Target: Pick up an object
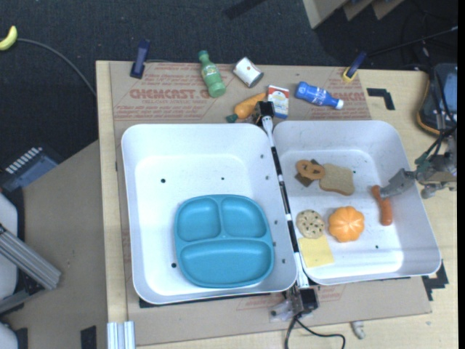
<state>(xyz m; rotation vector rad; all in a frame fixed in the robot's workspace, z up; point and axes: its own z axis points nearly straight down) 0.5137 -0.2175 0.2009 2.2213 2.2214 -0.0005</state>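
- Covering most of the bench (pixel 109 195) are two shallow white bins side by side: the left bin (pixel 145 158) and the right bin (pixel 378 140), their inner rims touching along a dark seam.
- Lying in the lower middle of the left bin is a blue divided plate (pixel 224 240) with three compartments.
- Reaching in from the right edge, the gripper (pixel 398 184) hangs over the right bin's right side; its grey tip sits just above and beside the sausage, but whether the claw is open or shut cannot be told, and nothing is seen caught in it.
- Resting in the upper middle of the right bin is a slice of brown bread (pixel 337 179), with a darker brown pretzel-like piece (pixel 309 171) touching its left end.
- Below the bread sits an orange fruit (pixel 346 224), with a chocolate-chip cookie (pixel 311 224) just to its left and a yellow cheese slice (pixel 317 252) just beneath the cookie.
- Right of the orange fruit lies a small red sausage (pixel 384 206), upright in the view, close to the gripper tip.
- Scattered on the bench behind the bins are a green bottle (pixel 212 74), a blue bottle (pixel 318 96), a small white can (pixel 248 72), a little carton (pixel 277 100) and a carrot (pixel 247 107).
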